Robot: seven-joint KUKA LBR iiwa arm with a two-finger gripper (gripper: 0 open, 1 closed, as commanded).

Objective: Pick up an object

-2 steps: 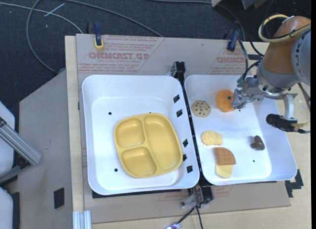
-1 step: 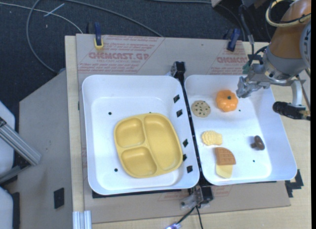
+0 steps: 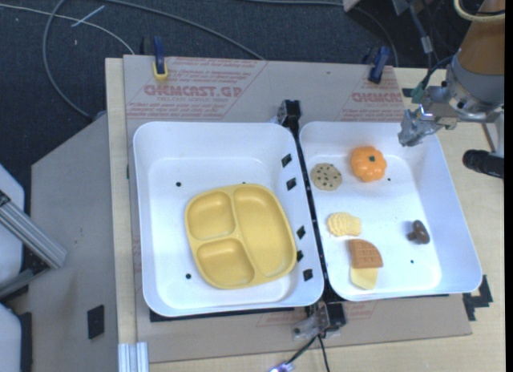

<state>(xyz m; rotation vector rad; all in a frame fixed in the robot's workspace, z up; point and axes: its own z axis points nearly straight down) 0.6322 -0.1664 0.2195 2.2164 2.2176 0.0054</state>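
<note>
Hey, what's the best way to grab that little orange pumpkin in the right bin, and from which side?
Probably from straight above, closing the gripper across the round body of the pumpkin at its widest part. It sits upright, stem on top, with open floor all around; the cookie lies apart on its left, so the fingers likely have room.

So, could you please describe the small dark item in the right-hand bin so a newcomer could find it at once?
Start at the right bin, the one without the yellow divided tray. Follow its right side to roughly mid-height: the small dark brown lump lies there alone. It is the only dark item, unlike the orange pumpkin, speckled cookie and pale yellow pieces.
</note>
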